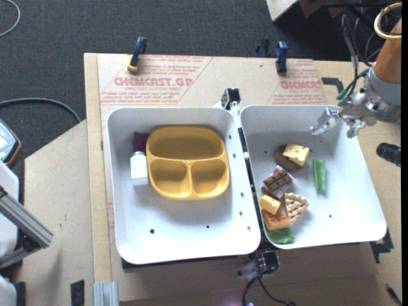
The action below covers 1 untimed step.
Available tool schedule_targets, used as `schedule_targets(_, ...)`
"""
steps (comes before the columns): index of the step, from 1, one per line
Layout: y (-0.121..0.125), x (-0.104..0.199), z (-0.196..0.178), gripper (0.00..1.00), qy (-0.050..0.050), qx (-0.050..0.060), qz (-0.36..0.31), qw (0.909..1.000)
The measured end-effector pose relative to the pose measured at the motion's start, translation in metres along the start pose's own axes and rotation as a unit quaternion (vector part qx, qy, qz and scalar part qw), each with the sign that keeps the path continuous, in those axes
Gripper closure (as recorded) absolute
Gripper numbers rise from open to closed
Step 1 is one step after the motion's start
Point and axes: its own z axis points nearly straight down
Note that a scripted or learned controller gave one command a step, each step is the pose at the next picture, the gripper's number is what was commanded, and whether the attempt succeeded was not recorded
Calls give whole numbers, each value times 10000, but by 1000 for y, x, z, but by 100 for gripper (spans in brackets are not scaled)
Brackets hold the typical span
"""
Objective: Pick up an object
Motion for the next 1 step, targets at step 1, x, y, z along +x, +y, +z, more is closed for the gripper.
schedule_targets(1, 3, 0, -9, 0, -16, -73, -14, 10000)
